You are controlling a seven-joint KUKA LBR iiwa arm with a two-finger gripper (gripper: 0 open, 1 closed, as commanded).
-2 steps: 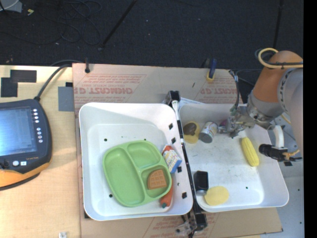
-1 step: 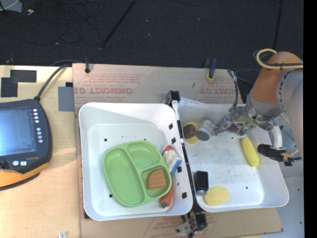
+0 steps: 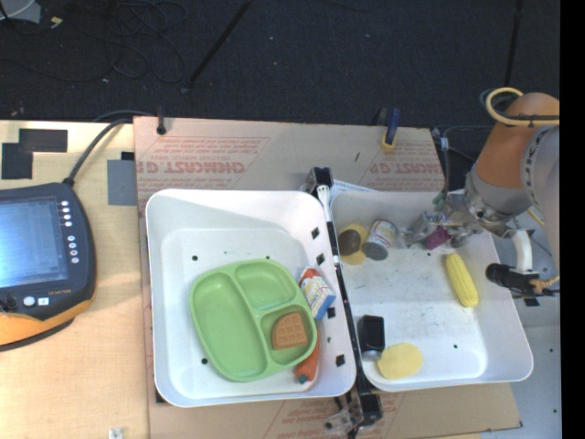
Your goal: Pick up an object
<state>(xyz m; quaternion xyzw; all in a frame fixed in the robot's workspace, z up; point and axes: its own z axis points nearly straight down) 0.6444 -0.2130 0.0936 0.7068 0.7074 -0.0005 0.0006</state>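
My gripper (image 3: 437, 228) is low over the far part of the right bin (image 3: 512, 359), at the end of the grey arm with the orange band (image 3: 512, 149). A small purple object (image 3: 440, 239) lies right at the gripper's tip, touching or nearly touching it. A silver can (image 3: 381, 235) lies on its side just left of it, next to a round brown and yellow object (image 3: 352, 242). A yellow corn cob (image 3: 461, 278) lies below the gripper. A black block (image 3: 370, 333) and a pale yellow rounded object (image 3: 399, 361) sit at the near edge.
The left bin (image 3: 183, 236) holds a green divided plate (image 3: 233, 314) with a brown waffle-like piece (image 3: 290, 330). A small carton (image 3: 316, 293) and an orange carrot (image 3: 309, 367) lie against the wall between the bins. A tablet (image 3: 41, 250) lies at the far left.
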